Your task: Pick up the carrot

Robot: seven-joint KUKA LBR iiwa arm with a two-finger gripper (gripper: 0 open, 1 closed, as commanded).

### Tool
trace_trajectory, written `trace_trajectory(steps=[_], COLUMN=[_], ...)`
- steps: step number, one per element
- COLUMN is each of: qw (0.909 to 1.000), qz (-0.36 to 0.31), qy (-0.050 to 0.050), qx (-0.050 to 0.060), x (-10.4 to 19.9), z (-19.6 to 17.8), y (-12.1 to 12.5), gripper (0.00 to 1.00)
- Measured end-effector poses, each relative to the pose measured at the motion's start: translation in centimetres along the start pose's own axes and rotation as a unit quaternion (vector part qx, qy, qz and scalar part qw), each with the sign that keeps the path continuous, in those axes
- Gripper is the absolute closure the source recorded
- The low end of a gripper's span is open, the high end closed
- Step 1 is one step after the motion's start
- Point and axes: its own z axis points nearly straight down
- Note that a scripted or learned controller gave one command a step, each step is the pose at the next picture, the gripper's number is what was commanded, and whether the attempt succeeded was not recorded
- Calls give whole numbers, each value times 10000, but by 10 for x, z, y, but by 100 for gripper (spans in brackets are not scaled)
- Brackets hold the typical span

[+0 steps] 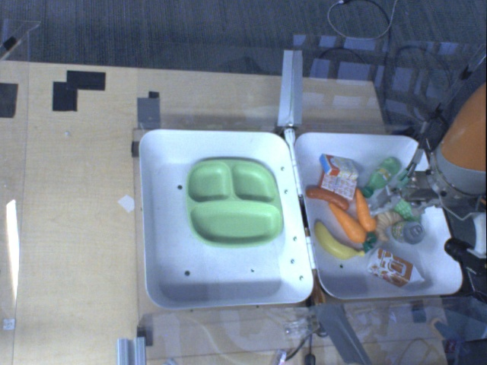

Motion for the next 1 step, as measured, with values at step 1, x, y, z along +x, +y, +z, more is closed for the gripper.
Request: trace_trajectory(steps=[1], qw=[9944], qz=[-1060], qy=[-5], qx=[-21], x=[56], z=[92], y=[11], gripper=[0])
